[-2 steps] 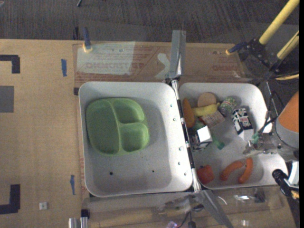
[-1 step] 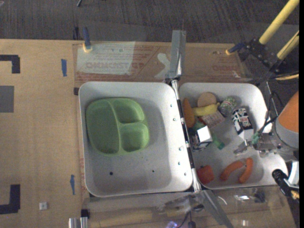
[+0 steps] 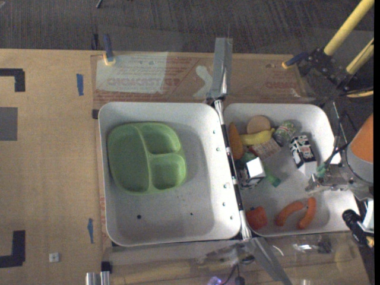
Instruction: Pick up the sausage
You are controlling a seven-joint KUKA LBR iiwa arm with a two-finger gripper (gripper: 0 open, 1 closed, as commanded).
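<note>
Not picked up yet: sausage (image 3: pixel 290 211) lay in lower right of frame, on floor of right bin (image 3: pixel 332 221), beside a second orange piece. Gripper (image 3: pixel 323 180) hovered just above-right, apparently apart. Jaws too blurred, cannot tell. Descent and grasp remained.

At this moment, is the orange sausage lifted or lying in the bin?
Lying down: the orange curved sausage rests on the right white bin's floor, apart from the pincer.
</note>
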